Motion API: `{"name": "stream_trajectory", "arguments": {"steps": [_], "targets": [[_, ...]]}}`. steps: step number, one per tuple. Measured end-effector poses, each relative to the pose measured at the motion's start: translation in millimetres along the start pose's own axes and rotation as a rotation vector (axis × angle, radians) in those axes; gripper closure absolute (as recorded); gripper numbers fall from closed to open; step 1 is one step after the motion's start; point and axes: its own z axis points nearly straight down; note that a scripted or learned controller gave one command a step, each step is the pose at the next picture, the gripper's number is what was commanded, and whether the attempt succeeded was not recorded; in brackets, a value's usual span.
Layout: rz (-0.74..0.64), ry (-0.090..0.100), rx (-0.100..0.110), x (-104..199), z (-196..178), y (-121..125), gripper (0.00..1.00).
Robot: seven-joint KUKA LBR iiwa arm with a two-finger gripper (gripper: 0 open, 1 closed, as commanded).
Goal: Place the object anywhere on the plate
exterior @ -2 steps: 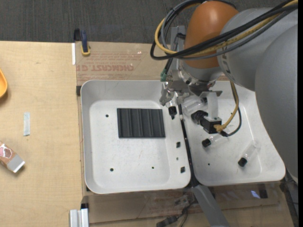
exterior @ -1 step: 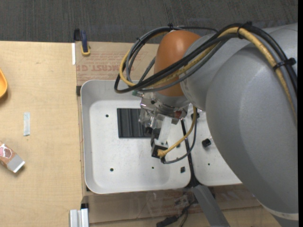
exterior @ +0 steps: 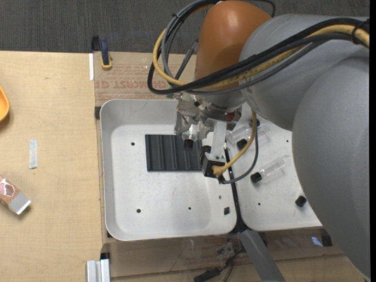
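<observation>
Camera view looks down on the left white bin (exterior: 117,216), where a dark ribbed rectangular object (exterior: 167,153) lies flat on the floor toward the far side. Its right end sits beneath the claw (exterior: 197,137), which hangs over the divide between the two bins. Whether the claw is open or grips anything, I cannot tell.
</observation>
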Motion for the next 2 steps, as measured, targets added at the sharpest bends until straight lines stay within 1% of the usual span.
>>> {"name": "stream_trajectory", "arguments": {"steps": [1,2], "targets": [[-0.001,0.0,0.0,0,0,0,0.0],[-0.114,-0.001,0.002,49,145,-67,0.0]]}}
